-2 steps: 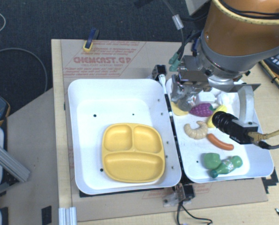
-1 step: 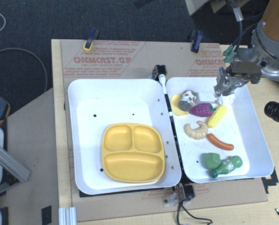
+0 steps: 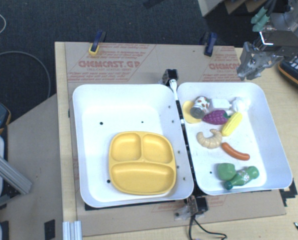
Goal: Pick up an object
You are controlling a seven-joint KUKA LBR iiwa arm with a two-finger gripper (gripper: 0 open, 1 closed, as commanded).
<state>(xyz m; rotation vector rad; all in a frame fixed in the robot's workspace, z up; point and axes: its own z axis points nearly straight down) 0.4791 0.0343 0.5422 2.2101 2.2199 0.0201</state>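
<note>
pincer: the grey metal two-finger pincer point(image 3: 250, 66) hangs over the table just beyond the far right corner of the right-hand shallow white plastic bin point(image 3: 274, 134); whether it stands apart or together I cannot tell, and nothing shows between its tips.

nearest thing: a small white lumpy toy piece point(image 3: 239, 104) lies in the bin's far part, just nearward of the pincer and slightly left.

next out: a yellow plastic corn cob point(image 3: 231, 123) lies nearward again, its long axis slanting from far right to near left; beside it on the left sit a purple plastic grape bunch point(image 3: 215, 117) and a small round red-and-white toy point(image 3: 201, 104).

middle of bin: a tan plastic croissant point(image 3: 209, 139) and an orange-red plastic sausage point(image 3: 235, 151), the sausage's long axis running far left to near right.

near end: a green plastic vegetable toy point(image 3: 237, 174), farthest from the pincer.

left bin: the other white plastic bin point(image 3: 89, 134) holds a yellow three-compartment plastic tray point(image 3: 142, 162), well apart from the pincer.

relation that matters: every candidate lies nearward and left of the pincer, so my judgement is that the arm must come inward over the rim before descending; the white piece and the corn are the shortest reach.
</note>
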